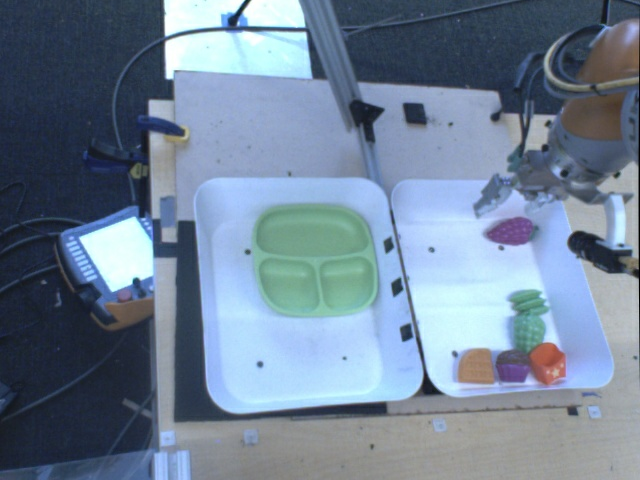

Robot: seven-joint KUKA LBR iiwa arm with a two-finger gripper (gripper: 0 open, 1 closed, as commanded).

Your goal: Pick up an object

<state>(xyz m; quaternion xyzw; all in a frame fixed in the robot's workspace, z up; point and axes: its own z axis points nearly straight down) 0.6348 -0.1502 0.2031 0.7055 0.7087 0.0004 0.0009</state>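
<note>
- Two white bins are sitting side by side; the left bin (225, 368) is carrying a green divided plate (316, 259), and the right bin (450, 298) is holding the toy food.
- Nearest the gripper (515, 196), a purple grape-like cluster (510, 231) is lying in the right bin's upper part, just below the fingers and apart from them.
- Four more pieces are crowding the bin's lower right corner: a green ridged piece (528, 316), an orange block (476, 366), a small purple piece (513, 366) and an orange-red piece (547, 362).
- Going for the purple cluster looks wisest, since it is lying alone; centring the fingers over its middle before descending should be keeping it from squirting sideways.
- The arm (595, 98) is reaching in from the right, wrist bending down over the bin's top edge.
- The fingers are appearing spread, with nothing between them.
</note>
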